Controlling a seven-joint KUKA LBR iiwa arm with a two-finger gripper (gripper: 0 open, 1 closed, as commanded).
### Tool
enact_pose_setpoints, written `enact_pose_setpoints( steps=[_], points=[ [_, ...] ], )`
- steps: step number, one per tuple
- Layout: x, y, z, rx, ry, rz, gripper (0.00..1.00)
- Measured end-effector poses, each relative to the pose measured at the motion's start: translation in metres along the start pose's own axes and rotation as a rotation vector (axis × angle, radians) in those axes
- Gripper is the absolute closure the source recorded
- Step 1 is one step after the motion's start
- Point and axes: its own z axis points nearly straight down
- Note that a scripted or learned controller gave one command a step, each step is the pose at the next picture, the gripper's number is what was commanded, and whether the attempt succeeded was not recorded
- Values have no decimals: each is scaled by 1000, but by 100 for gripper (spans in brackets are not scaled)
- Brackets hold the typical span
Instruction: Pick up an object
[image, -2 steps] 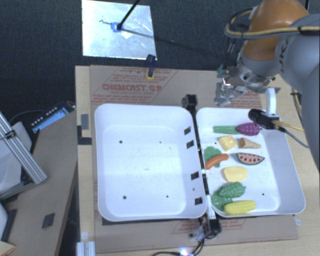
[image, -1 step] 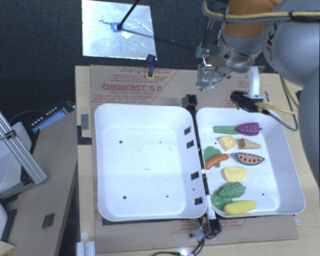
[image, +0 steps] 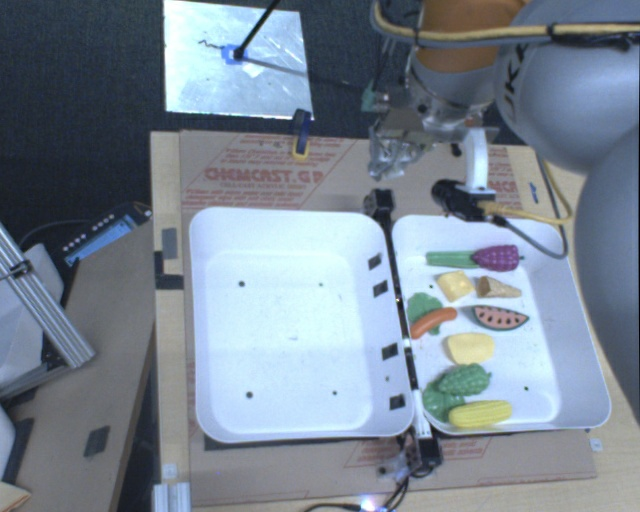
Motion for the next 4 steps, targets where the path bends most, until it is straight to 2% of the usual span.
enact_pose_setpoints(
  steps=[3, 4],
  points=[
    [103, 1, 1, 0, 0, 1, 100],
    [143, 1, -10, -1, 1, 0, 100]
  ],
)
